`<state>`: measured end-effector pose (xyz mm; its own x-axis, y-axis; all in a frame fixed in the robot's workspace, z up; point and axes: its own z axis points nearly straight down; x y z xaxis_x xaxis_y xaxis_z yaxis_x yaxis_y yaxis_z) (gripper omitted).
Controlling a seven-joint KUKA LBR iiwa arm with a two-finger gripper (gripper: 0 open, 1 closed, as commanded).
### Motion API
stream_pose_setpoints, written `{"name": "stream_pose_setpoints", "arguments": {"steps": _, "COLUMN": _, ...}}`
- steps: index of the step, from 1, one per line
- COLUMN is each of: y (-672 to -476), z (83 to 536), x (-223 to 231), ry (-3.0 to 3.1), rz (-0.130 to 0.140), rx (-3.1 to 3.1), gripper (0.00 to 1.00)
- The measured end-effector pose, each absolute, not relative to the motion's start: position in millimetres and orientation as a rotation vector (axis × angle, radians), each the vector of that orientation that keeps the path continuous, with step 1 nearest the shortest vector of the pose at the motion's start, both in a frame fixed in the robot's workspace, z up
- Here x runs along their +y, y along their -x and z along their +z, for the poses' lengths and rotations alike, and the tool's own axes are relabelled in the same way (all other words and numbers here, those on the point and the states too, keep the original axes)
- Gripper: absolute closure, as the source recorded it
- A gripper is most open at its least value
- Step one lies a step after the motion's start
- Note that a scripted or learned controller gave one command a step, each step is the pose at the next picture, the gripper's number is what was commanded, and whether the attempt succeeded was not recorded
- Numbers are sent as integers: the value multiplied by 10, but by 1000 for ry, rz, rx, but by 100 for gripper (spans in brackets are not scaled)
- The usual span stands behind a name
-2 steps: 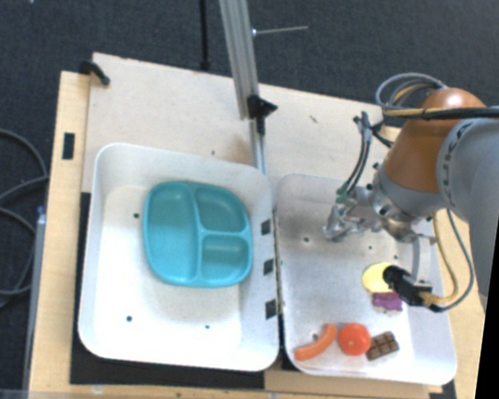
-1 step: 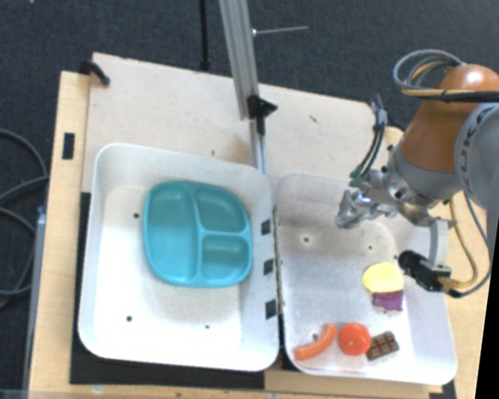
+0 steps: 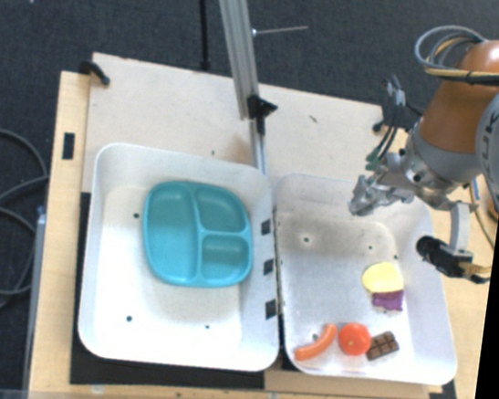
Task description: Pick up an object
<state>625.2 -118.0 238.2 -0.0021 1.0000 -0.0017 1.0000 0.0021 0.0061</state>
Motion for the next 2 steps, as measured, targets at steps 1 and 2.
{"name": "stream_pose_setpoints", "arguments": {"steps": 1, "y": -6262, "z": 2705, "x": -1195, "ry": -2215, "rz": 4, "rx": 2221, "gripper": 100}}
{"name": "stream_pose_setpoints", "arguments": {"steps": 2, "y": -6120, "z": 2563, "x": -682, "ry": -2215, "rz": 0, "rx": 2229, "gripper": 100}}
